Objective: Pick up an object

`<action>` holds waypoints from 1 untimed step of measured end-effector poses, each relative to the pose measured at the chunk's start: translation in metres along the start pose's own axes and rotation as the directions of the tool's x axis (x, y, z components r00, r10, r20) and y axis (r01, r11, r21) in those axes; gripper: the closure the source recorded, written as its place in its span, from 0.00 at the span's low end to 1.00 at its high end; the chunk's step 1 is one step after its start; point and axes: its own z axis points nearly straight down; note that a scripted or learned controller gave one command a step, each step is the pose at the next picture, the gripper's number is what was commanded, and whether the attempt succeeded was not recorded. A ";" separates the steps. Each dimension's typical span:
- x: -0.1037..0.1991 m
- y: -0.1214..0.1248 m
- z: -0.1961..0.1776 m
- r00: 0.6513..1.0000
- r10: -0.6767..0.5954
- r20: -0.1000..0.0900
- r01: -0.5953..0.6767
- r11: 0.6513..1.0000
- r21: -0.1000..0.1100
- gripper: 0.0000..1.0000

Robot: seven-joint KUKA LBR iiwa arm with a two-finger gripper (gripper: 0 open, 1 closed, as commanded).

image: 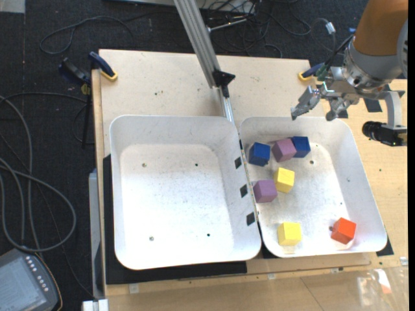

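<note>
The right bin holds several small cubes. Two blue cubes flank a purple cube near its far side. A yellow cube and a second purple cube lie mid-bin. Another yellow cube and an orange cube rest near the front wall. My gripper hangs over the bin's far rim, above and right of the blue and purple cluster. Its fingers are spread open with nothing between them.
The left bin stands beside the right one, with a dark divider strip between them. A slanted metal bar reaches down to the bins' far junction. Yellow-tipped clamps sit at the bench's far corners.
</note>
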 end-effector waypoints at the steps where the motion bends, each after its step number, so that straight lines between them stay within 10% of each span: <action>1: 0.000 0.000 -0.003 1.000 -0.001 0.001 0.001 1.000 -0.004 0.00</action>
